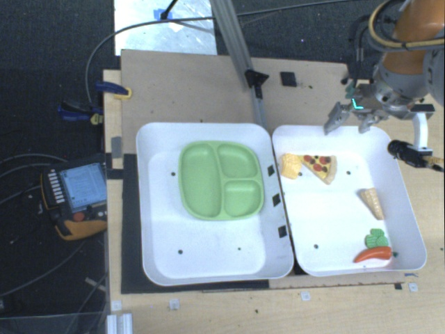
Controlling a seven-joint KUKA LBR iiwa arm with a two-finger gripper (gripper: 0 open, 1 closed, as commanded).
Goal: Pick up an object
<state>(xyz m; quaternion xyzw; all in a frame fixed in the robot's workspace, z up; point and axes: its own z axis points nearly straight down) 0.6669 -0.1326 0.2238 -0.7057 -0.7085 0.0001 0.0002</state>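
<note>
Bins sit side by side on the bench, touching at the middle edge. Left bin has one thing in it: a green plate w/ three compartments, lying flat in the upper half, nothing on it.

Right bin holds four toy foods. Pizza slice near the top left, crust end toward the right, red dots on top, point aimed down-right. Just beside it on the left, touching or nearly so, a yellow chunk, prob. cheese, can't be sure. Cone, pale tan, lies toward the right wall, narrow end up-left. Carrot, orange w/ a green top, lies along the bottom right corner, close to the bin's lower wall. Cone and carrot are well apart from the pizza pair.

Gripper hangs over the bin's top edge, above and right of the pizza, not touching any food. Jaws spread apart, nothing between them; a small teal light shows on the body above. Arm comes in from the upper right, orange band visible.

Off to the left, beyond the bench, a blue-faced pendant w/ cables lies on the dark floor.
</note>
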